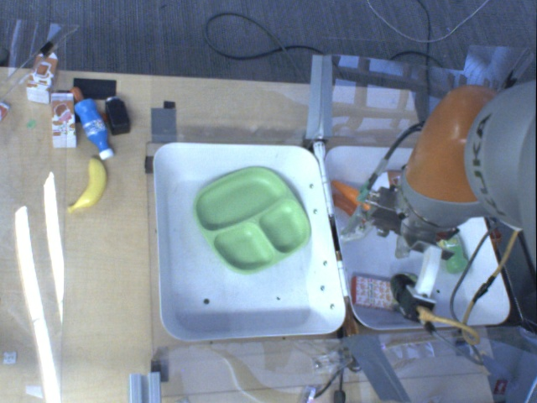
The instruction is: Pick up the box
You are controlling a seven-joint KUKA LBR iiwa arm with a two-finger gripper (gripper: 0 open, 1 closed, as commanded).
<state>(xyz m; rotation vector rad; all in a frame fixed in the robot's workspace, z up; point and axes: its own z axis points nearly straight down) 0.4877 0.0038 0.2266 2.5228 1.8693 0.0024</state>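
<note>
Arm (470, 158) reaches in over the right bin (495, 305), wrist low above its middle. Gripper (417, 246) is masked by the wrist housing; whether it is open or closed cannot be told, and nothing is seen held. Box (372, 291), small with a red printed face, lies flat in the near left corner of the right bin, just beside the gripper and apart from it. An orange item (344, 195) and a green item (454, 257) share that bin. Left bin (172, 225) carries a green tray (252, 218). Judged step: approach, grasp not yet made. Next move calls for shifting toward the near corner, centring over the box, then descending.
</note>
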